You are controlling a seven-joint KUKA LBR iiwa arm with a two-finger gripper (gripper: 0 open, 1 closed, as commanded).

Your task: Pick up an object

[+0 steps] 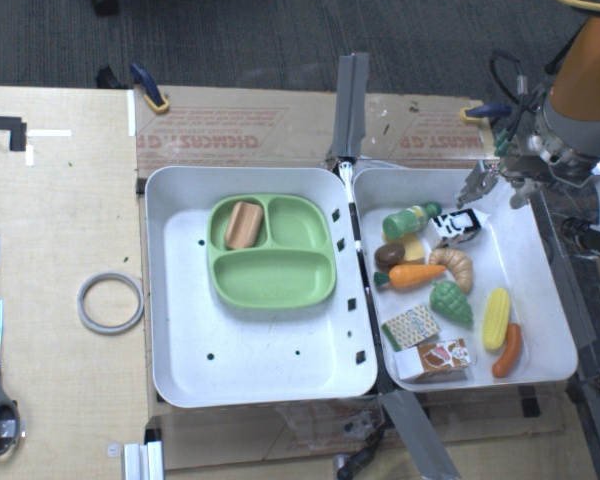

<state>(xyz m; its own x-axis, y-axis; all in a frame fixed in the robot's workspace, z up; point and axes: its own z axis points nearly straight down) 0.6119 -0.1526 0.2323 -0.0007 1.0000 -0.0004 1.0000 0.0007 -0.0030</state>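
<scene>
Nothing picked up yet.
The gripper point(483, 182) hangs over the right bin's point(540, 258) far edge, near the black-and-white toy point(456, 225); I cannot tell how its jaws stand.

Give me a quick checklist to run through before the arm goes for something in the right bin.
1. Gripper above the right bin: ok, it sits at the bin's upper right edge.
2. Gripper carrying nothing: cannot tell, its tip is too small to read.
3. A target within easy reach: ok, the black and white item lies just below the gripper.
4. Target free of neighbours: not ok, it sits close to the green bottle and the croissant.
5. Easier isolated picks available: ok, the corn lies mostly apart; the sausage lies just below it.
</scene>
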